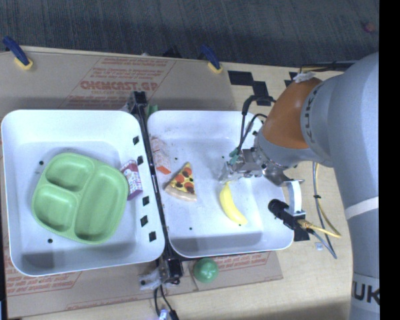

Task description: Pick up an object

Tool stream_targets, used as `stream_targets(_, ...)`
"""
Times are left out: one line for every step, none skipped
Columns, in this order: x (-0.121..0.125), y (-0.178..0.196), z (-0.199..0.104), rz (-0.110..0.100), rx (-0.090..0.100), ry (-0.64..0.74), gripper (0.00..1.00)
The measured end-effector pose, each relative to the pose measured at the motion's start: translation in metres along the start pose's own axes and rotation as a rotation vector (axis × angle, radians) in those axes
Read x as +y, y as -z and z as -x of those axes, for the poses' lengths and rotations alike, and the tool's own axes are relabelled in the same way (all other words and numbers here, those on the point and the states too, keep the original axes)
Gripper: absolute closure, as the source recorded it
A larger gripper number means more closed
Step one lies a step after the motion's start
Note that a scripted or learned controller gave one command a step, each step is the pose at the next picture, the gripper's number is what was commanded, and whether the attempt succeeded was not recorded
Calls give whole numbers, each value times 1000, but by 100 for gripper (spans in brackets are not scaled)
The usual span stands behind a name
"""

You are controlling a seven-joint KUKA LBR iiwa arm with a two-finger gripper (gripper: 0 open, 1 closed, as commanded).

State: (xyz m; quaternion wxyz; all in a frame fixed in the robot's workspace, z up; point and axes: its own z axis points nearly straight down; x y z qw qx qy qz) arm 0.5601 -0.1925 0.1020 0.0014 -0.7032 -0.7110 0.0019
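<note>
Banana (232, 205) is the likeliest thing for me to take: it lies flat on the floor of the right bin (207, 245), right of centre in the frame, yellow and curved, with nothing resting on it. My gripper (239, 167) hangs just above and to the upper right of its top end, low inside the bin, but whether my jaws are spread or closed I cannot tell, since the wrist and its cabling blur together there; nothing shows between them. To the left of the banana sits a pizza slice (182, 182), and further left, by the bin's wall, some small red-and-white wrapper-like bits that I cannot name. Across the divider, the left bin (27, 129) holds a green divided plate (80, 197) with a small dark packet (133, 179) at its right edge. A green ball (205, 270) rests outside the bins, at the lower middle. I judge the pick not yet made: every object is still lying down, so descending, closing and lifting all remain.
</note>
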Motion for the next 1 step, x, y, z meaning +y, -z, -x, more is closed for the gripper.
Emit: stream_targets(-33, 105, -153, 4, 2, 0, 100)
